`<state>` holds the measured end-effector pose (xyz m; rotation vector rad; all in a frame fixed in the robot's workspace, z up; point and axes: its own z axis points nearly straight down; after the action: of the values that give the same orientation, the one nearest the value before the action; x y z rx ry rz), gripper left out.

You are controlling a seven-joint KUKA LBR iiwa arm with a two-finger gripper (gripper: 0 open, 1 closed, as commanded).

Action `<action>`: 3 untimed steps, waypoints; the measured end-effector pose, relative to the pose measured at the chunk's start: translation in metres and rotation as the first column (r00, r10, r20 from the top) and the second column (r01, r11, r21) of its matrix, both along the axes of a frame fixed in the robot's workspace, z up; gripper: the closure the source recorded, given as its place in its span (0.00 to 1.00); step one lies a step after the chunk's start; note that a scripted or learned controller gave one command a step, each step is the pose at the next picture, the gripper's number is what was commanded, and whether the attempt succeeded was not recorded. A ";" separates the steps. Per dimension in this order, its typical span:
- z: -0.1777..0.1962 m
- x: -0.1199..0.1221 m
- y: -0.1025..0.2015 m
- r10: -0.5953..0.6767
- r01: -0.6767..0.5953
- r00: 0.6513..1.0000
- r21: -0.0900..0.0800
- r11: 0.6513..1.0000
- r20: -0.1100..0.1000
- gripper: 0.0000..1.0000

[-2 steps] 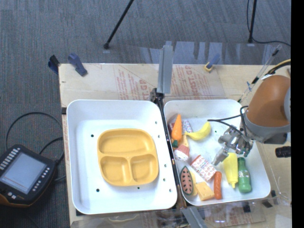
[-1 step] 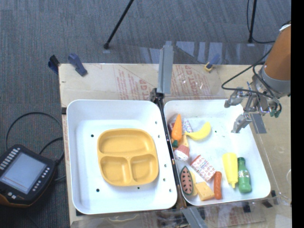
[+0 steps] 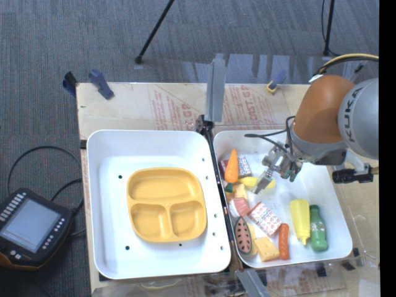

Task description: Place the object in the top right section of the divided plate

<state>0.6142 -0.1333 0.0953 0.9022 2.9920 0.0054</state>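
- Divided plate (image 3: 166,204) is seen lying flat in the left bin (image 3: 105,166), yellow, with one long section on its far side and two smaller ones on its near side; nothing is seen in any section.
- No object is singled out by the task; the candidates are toy foods heaped in the right bin (image 3: 331,203): a carrot (image 3: 231,165), a yellow bottle (image 3: 299,220), a green bottle (image 3: 318,229), a watermelon slice (image 3: 244,235), among others.
- Gripper (image 3: 267,182) is found low over the right bin, its fingers (image 3: 271,163) pointing toward the plate side.
- Whether the fingers are open or closed cannot be told; nothing is seen held between them.
- Carrot is noted just beside the gripper, on the plate side, its long axis running up-and-down in the view.
- Plate is judged to lie well apart from the gripper, across the divide between the bins; a grasp is judged not yet made.
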 end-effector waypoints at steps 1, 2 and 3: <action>0.153 0.002 -0.055 0.180 -0.180 0.984 -0.006 0.984 0.000 0.00; 0.052 -0.056 -0.010 -0.043 0.043 0.999 0.004 0.999 -0.023 0.00; 0.130 -0.012 -0.075 0.310 -0.310 0.951 -0.003 0.951 -0.009 0.00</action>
<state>0.6024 -0.2084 0.2257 0.4226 3.1039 -0.0004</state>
